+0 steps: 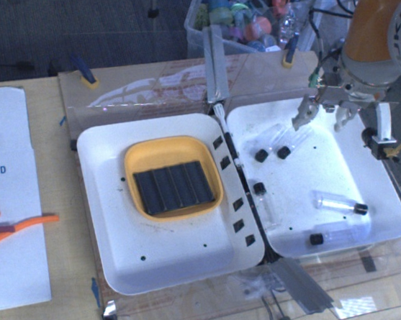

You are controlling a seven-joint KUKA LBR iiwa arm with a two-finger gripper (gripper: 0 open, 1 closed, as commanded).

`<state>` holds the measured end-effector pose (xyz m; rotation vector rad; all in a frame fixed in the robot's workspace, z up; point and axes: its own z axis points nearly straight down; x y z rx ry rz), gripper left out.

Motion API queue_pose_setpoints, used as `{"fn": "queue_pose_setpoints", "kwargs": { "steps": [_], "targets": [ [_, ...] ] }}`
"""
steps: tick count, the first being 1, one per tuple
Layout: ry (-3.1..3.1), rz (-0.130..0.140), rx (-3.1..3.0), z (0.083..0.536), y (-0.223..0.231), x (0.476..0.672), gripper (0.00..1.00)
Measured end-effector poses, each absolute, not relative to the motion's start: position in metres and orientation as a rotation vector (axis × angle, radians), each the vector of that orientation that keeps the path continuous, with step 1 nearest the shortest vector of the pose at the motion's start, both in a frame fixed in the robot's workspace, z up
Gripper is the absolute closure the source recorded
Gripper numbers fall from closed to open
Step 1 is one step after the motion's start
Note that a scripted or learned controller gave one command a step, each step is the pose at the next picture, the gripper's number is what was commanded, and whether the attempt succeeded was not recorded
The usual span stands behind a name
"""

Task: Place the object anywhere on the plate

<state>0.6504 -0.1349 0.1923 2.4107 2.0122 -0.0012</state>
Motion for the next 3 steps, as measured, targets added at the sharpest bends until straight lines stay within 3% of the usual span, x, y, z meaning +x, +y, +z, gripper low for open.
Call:
{"fn": "queue_pose_setpoints", "kwargs": {
  "steps": [1, 2, 3],
  "targets": [
    [2.13, 0.001, 2.302, 0.215, -0.177, 0.667, 0.0],
    [2.117, 0.002, 2.315, 0.236, -0.213, 0.667, 0.0],
    [2.038, 0.001, 2.386, 0.285, -0.22, 0.667, 0.0]
  ]
}}
